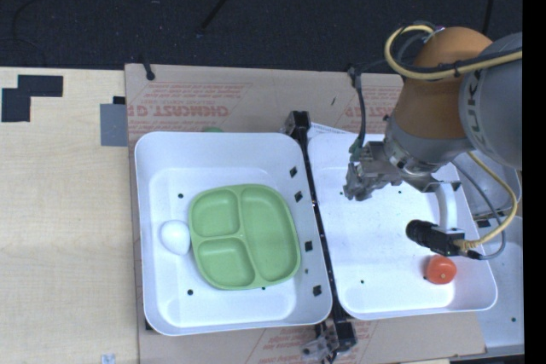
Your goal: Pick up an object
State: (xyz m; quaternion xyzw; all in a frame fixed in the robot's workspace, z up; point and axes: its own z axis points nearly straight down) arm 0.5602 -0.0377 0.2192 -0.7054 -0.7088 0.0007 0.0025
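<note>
My gripper (357, 186) hangs over the upper left part of the right bin (375, 286), close to the divider between the bins. A small orange-red round object (441, 270) lies near the right bin's front right corner, well apart from the gripper. In the left bin (162, 158) a green divided plate (244, 235) lies flat. A white egg-shaped object (175, 236) rests against the plate's left edge.
The grey arm with its orange band (439, 94) reaches in from the right above the right bin's far side. A black divider strip (309, 217) runs between the two bins. Brown cardboard lies under both bins.
</note>
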